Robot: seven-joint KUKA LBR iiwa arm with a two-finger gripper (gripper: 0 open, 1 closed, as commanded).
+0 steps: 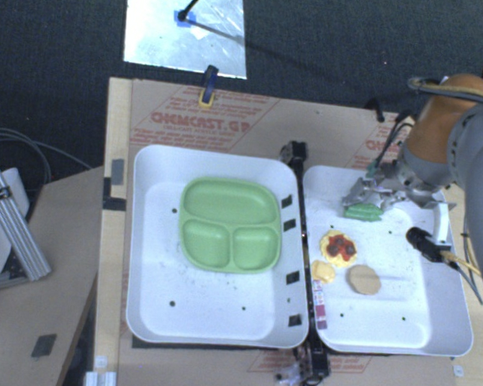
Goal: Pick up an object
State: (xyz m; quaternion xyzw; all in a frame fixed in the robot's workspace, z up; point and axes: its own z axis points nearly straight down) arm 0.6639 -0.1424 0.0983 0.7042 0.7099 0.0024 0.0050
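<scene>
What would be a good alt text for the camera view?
A robot arm reaches from the right, its hand low over a green object in the right white bin. A small pizza and cookie lie nearby; the left bin holds a green divided plate.

A green divided plate (229, 225) is parked in the middle of the left white bin (143, 305), three compartments showing. Both bins are set on a cardboard sheet (223, 115) with red lettering, laid over the tabletop (62, 231). A shiny foil-like square (185, 23) is seen on the dark floor behind, and a yellow-and-blue clamp (208, 87) is clipped at the cardboard's far edge.
</scene>
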